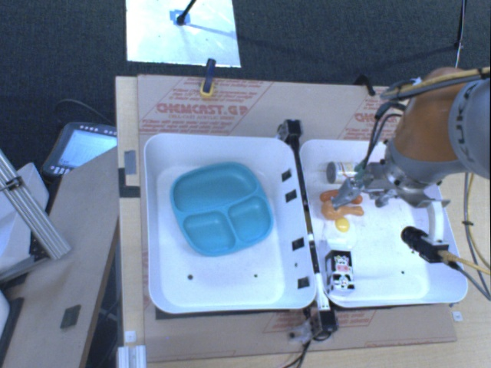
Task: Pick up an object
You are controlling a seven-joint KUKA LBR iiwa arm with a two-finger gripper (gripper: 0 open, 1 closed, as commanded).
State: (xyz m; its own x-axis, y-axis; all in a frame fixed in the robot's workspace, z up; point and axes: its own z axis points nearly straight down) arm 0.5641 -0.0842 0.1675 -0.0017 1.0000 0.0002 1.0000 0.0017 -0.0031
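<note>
The tool [354,188] hangs over the orange toy [337,204] in the right bin [383,282]; whether it is parted I cannot tell. Crowded against the yellow piece [342,225], the toy could slip aside.

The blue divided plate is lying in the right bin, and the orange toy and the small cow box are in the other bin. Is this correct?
Not quite. The camera view shows the blue divided plate in the left bin, not the right one. The orange toy and the small cow box are in the other bin, as you wrote.
</note>
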